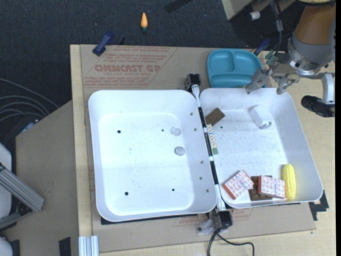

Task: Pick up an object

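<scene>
My gripper (267, 86) hangs above the far edge of the right bin (303, 143), open, its two fingers spread with nothing between them. Just below it in the bin lies a small white cylinder (260, 116). A brown card (214, 116) rests near the bin's left wall. Along the near edge sit two red-and-white patterned blocks (238, 184) (272, 186) and a yellow corn cob (288, 181).
The left bin (106, 111) holds two small grey discs (176, 132) (179, 151). A blue divided tray (234, 67) stands behind the right bin, next to the gripper. On the dark floor beyond the bench lie a blue clip (103, 44) and a small orange carrot (144, 20).
</scene>
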`<state>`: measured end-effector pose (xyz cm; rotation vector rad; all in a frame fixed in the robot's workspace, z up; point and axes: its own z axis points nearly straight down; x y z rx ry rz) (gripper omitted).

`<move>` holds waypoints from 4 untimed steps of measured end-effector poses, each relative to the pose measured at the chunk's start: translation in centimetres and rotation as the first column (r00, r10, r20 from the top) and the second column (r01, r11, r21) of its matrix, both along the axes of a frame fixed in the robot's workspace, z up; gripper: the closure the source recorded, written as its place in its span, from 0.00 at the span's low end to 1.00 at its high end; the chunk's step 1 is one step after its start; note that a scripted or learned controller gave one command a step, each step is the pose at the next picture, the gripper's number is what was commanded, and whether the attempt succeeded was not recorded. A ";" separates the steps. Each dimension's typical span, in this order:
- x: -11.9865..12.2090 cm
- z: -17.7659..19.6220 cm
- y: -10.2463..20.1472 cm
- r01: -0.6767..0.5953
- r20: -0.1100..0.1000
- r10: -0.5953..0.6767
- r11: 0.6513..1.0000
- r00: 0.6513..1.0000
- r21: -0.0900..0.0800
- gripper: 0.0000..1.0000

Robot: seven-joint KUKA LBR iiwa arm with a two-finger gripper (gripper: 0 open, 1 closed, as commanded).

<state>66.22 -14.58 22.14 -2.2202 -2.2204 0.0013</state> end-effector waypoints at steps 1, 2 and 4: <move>-0.2 -12.0 3.7 -0.001 -0.002 0.001 1.000 1.000 0.001 0.00; -0.1 -10.9 3.7 -0.002 0.002 0.002 1.000 1.000 0.000 1.00; 0.0 -9.9 3.7 -0.002 0.004 0.002 1.000 1.000 -0.001 1.00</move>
